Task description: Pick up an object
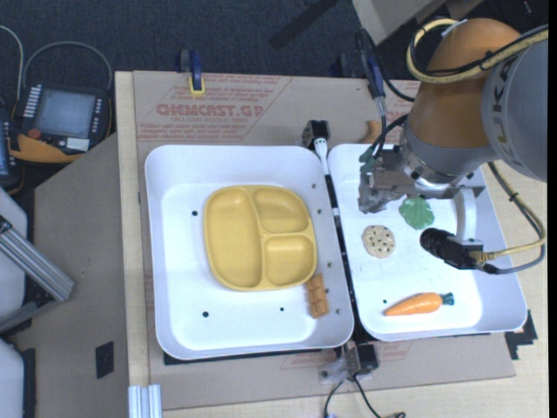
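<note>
The right bin holds a round cookie, an orange carrot near its front edge, and a green leafy piece partly hidden by the arm. My gripper hangs over the upper left part of this bin, just above the cookie and left of the green piece. Its fingers point down at the bin floor with no object seen between them. A yellow divided plate lies in the left bin, with a small brown food piece at its lower right.
The grey and orange arm covers the upper part of the right bin. A black cable and connector hangs over the bin's right middle. A handheld controller lies off the bench at far left.
</note>
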`<state>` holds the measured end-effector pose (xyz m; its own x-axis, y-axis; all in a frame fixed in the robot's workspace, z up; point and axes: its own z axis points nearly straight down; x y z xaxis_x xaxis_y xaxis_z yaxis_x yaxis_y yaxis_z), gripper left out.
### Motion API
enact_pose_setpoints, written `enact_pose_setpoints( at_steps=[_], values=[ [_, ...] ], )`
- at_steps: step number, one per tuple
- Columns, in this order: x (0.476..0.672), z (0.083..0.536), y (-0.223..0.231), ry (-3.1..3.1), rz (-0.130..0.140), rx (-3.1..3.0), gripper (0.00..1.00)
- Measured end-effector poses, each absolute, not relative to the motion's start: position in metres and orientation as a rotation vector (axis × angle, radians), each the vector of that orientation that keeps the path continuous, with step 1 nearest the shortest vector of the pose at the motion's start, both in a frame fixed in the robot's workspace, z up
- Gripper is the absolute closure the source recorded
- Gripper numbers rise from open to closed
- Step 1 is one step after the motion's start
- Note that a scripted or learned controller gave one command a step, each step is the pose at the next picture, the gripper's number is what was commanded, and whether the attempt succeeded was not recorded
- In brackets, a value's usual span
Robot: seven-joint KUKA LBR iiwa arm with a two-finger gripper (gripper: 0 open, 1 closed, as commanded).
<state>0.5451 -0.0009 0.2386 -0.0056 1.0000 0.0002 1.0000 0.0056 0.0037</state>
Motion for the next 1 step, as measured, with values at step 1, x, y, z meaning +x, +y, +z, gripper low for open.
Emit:
enact_pose_setpoints(
  at_steps=[1],
  values=[
    [0.5638,0.2239,0.0527,2.228,0.003,2.214,1.00]
  ],
)
